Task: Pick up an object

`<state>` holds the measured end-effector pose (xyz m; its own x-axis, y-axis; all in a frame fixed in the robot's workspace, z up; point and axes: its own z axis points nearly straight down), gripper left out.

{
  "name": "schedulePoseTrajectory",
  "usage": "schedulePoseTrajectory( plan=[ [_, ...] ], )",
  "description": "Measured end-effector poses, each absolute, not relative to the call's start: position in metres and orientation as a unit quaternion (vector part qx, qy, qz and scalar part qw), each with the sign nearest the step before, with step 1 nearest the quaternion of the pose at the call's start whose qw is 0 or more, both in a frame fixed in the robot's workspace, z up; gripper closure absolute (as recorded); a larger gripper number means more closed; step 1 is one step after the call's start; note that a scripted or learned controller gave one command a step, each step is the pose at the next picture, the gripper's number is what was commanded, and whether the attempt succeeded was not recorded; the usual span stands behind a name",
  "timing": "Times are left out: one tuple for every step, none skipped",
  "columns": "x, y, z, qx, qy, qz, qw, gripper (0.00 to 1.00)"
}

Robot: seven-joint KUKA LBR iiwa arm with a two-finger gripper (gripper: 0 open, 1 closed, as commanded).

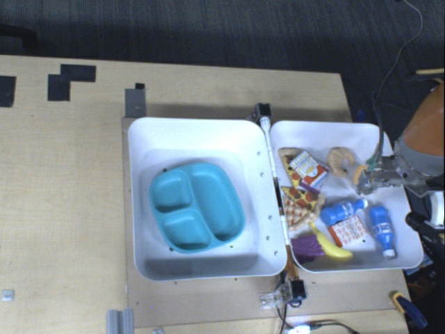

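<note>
From above, two white bins sit side by side on the pale wooden bench (pixel 62 186). The left bin (pixel 142 186), in the centre of the frame, holds a teal divided plate (pixel 197 205) with three compartments, lying flat.

The right bin (pixel 403 256) is crowded. Along its left side lie a small red and white carton (pixel 306 168) and, below it, a pizza slice toy (pixel 300 205). Towards the lower edge a yellow banana (pixel 331 247) rests against a purple item (pixel 306 246) whose shape is hard to make out. Right of them are two blue bottles: one (pixel 345 220) with a red and white label, the other (pixel 381 229) lying with its white cap pointing to the lower right. A tan round object (pixel 341 159) sits near the bin's upper edge; its identity is unclear.

The arm enters at the right edge, its orange band (pixel 425 127) partly cut off. The gripper (pixel 366 176) hangs over the bin between the tan object and the bottles; blur hides whether its fingers are spread or pressed together, so I cannot tell.
</note>
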<state>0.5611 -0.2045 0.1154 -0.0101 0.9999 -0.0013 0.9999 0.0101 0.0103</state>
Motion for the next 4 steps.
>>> schedulePoseTrajectory(
  plan=[
    [0.561,-0.205,0.115,0.704,0.711,0.0032,0.004,0.00],
    [0.602,-0.173,0.093,0.705,0.709,0.0043,0.011,0.00],
    [0.604,-0.174,0.105,0.704,0.710,0.0054,0.014,1.00],
    [0.604,-0.173,0.104,0.704,0.710,0.0052,0.013,0.00]
  ],
)
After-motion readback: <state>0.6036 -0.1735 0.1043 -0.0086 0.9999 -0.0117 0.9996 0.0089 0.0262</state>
